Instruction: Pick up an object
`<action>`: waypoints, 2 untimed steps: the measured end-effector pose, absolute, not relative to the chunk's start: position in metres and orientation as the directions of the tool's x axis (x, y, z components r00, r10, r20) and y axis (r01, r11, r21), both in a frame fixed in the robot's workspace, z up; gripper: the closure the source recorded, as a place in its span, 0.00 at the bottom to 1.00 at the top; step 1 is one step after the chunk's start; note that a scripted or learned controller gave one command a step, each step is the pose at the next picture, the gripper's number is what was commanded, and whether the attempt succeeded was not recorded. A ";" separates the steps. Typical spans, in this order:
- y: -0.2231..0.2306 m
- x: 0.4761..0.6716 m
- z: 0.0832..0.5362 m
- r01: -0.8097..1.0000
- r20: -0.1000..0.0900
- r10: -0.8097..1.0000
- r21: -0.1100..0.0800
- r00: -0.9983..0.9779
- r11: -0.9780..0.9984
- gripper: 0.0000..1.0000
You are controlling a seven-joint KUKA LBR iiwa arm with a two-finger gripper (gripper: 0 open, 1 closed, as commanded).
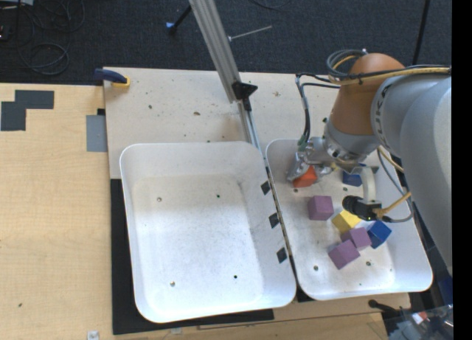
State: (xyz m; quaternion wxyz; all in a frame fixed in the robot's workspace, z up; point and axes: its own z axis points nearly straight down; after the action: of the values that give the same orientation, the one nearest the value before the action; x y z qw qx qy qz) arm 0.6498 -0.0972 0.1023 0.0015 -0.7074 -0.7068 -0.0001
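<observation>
My gripper [302, 168] is low in the back left part of the right bin [413, 276], directly over a red-orange block [304, 178]. The block shows just below the gripper's tip and touches or nearly touches it; I cannot tell whether it is gripped. Nearby in the same bin lie a purple cube [320, 207], a yellow block [344, 220], two more purple blocks [360, 237] [343, 253] and a blue block [379, 233]. Another blue block [352, 178] is partly hidden behind the wrist.
The left bin [147, 257] lies beside the right one, with black clips [273, 220] along the shared rim. A slanted aluminium post [217, 43] rises behind the bins. The arm's grey body [420, 125] and cables cover the right bin's far right side.
</observation>
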 end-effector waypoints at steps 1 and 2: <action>-0.103 0.653 0.164 1.000 -0.001 1.000 0.003 0.002 -0.002 1.00; -0.103 0.656 0.228 1.000 0.000 1.000 0.003 0.000 0.000 1.00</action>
State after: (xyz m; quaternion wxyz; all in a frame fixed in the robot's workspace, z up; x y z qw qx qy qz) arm 0.6559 -0.1033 0.2276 -0.0011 -0.7071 -0.7071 -0.0008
